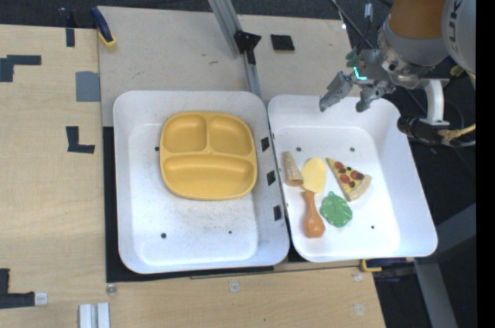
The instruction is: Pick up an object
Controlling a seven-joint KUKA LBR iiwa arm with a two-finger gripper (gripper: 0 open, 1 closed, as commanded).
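Two fingers (334, 95) stood apart and bare as I held the gripper (347, 100) above the right bin's (402, 187) far rim.

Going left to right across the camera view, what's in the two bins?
Yellow tray → tan wedge → pizza slice. The yellow piece, orange spoon and green piece overlap between the last two, so I leave them out.
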